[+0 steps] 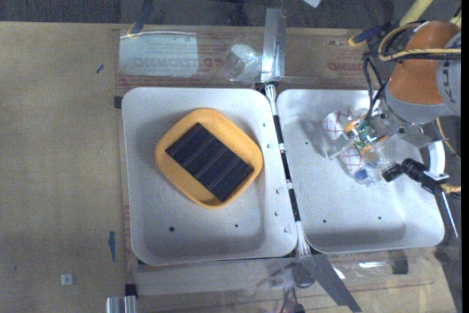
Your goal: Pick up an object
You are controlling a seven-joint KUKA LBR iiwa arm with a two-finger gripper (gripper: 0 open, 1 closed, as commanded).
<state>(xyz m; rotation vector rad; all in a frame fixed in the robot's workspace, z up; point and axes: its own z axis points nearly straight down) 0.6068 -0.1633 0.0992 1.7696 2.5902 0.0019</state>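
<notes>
The jaws are hidden in a clutter of wrist hardware low over the right bin [322,231], so how wide they stand, or whether anything is held, cannot be told. The gripper [374,135] is seen just beside a crumpled clear wrapper with red and blue markings [343,130], which lies on the bin floor near its far right side. No lift is shown; the pick is judged not yet done. In the left bin [146,223], an orange tray with a dark ribbed top [209,157] lies untouched. The arm [421,73] is reached in from the right over the counter [51,157], wrist bent down.
</notes>
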